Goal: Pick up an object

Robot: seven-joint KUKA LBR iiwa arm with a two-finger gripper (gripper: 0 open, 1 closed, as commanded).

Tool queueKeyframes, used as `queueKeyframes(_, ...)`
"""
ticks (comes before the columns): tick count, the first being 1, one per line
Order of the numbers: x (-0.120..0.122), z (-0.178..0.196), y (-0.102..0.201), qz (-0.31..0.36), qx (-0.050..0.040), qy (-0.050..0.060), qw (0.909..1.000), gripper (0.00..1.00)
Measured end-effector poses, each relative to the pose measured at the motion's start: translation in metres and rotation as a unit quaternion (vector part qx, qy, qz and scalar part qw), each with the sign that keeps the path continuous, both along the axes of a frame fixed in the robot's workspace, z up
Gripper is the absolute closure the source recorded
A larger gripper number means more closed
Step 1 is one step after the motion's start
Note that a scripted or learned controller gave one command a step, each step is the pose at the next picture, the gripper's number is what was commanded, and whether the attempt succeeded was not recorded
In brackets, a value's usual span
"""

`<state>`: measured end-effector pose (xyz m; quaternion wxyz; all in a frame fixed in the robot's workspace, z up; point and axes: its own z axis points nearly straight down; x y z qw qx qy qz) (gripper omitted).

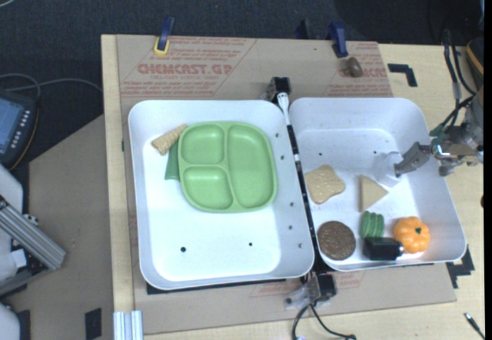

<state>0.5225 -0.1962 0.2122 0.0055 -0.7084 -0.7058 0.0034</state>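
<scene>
The right bin (346, 119) holds a slice of toast (324, 184), a pale cheese wedge (372, 194), a brown round patty (337, 239), a green ribbed piece (373, 224), a black item (380, 249) and an orange pumpkin (412, 234). My gripper (427, 165) hangs over the right side of this bin, just up and to the right of the cheese wedge. It is open, with nothing between its fingers.
The left bin (154, 238) carries a green divided plate (227, 165), a tan cracker (167, 140) at its upper left and a green sheet edge (171, 168) under the plate. Clamps (163, 38) sit on the bench's far edge.
</scene>
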Motion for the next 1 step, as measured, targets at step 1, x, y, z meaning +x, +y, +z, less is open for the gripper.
queueKeyframes(1,0.003,0.0067,0.0003,0.002,-0.0017,-0.007,1.0,0.0)
